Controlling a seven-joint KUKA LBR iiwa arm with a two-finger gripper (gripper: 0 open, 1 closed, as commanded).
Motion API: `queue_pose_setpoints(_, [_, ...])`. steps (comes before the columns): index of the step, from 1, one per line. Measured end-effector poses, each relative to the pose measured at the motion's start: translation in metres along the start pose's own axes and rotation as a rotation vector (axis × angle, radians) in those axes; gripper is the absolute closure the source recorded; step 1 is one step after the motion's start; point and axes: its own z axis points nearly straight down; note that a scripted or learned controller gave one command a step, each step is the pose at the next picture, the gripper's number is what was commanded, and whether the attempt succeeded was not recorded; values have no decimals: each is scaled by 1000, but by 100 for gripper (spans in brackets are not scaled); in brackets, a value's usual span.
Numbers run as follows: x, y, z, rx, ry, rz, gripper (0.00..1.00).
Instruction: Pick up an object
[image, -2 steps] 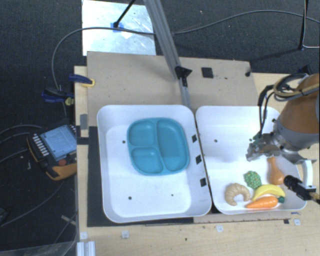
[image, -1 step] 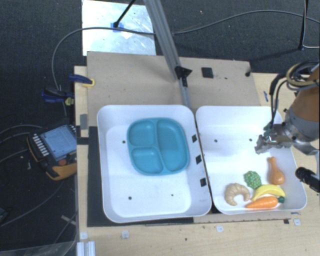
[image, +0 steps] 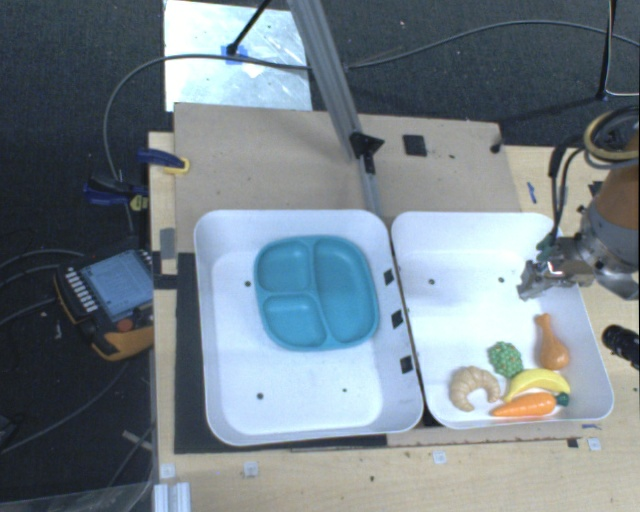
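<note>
The claw (image: 537, 279) hangs over the right bin (image: 450, 250) by its right wall; open or clenched, I cannot tell; 5 toy foods cluster in that bin's near-right corner: drumstick (image: 550, 343), broccoli (image: 505, 357), croissant (image: 474, 386), banana (image: 538, 381), carrot (image: 523, 405).

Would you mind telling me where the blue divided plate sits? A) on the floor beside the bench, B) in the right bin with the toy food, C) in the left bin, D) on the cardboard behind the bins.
C: the blue divided plate lies in the left bin, while the toy food is grouped in the near corner of the right bin.
</note>
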Motion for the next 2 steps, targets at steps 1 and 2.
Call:
queue_pose_setpoints(1, [55,2,10,2,3,-5,100])
queue_pose_setpoints(2, [111,4,18,3,3,-6,100])
